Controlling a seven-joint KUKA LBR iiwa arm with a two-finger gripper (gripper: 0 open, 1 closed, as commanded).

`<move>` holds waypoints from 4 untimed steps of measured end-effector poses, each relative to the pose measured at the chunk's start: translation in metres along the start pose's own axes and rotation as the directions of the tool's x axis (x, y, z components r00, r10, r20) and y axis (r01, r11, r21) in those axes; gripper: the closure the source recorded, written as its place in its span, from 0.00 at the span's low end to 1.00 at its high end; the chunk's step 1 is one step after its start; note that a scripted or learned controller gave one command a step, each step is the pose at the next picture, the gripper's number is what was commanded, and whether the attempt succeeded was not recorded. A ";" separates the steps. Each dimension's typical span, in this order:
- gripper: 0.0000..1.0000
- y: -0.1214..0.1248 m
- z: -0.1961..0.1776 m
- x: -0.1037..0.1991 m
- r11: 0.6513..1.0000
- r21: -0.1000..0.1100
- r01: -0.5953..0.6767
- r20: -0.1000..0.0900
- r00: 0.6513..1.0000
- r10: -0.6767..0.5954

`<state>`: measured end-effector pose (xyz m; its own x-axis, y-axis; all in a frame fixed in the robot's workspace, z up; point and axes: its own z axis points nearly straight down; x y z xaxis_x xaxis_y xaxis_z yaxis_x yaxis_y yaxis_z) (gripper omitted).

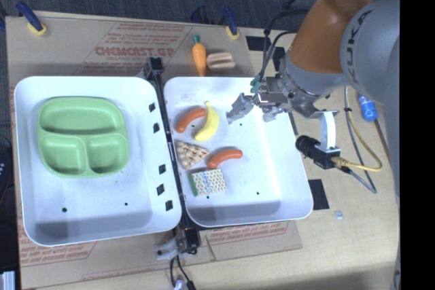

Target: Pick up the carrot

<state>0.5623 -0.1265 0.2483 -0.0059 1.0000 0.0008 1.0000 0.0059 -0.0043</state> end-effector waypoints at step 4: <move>0.00 0.010 0.152 0.020 0.894 -0.012 -0.447 -0.005 0.894 0.447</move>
<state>0.5713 -0.1063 0.0964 0.4419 0.8971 0.0040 0.8970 -0.4419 0.0079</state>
